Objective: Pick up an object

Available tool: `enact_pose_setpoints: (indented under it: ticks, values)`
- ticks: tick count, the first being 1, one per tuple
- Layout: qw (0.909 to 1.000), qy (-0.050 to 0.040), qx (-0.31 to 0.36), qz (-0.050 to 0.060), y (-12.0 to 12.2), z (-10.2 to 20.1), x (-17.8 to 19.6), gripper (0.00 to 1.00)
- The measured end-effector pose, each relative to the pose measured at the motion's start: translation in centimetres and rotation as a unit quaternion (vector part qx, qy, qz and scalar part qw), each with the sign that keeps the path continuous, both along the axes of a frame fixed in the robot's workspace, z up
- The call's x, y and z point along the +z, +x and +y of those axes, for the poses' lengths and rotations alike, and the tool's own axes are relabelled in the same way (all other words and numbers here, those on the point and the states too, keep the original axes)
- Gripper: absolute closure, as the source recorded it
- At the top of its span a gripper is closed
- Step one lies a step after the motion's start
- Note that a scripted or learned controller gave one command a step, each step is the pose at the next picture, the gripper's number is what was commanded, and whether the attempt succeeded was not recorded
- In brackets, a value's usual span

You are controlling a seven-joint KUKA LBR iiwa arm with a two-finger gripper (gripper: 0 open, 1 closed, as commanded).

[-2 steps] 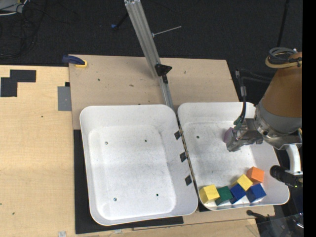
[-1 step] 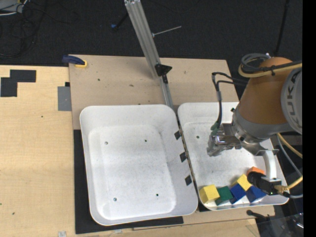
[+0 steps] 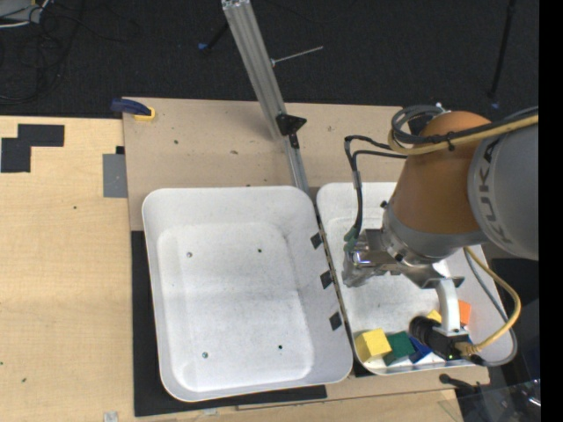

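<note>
Three small blocks, a yellow block (image 3: 373, 342), a green block (image 3: 400, 345) and a blue block (image 3: 420, 354), huddle touching in the right bin (image 3: 391, 301), nearer the camera than the end effector (image 3: 356, 266) and slightly to its right; its open-or-closed state cannot be told.

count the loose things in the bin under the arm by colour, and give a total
yellow block: 1
green block: 1
blue piece: 1
orange piece, partly hidden: 1
total: 4, all at the near end of that bin
</note>
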State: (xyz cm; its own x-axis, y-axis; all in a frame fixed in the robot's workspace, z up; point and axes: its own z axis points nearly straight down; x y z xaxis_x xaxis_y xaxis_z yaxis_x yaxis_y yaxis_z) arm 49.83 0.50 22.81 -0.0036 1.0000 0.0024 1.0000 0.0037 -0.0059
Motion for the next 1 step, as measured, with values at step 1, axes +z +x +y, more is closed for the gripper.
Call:
enact_pose_setpoints:
  ticks: [1]
  values:
    - [1.0000,-0.0003,0.001,-0.001,0.42,6.22,0.18,1.00]
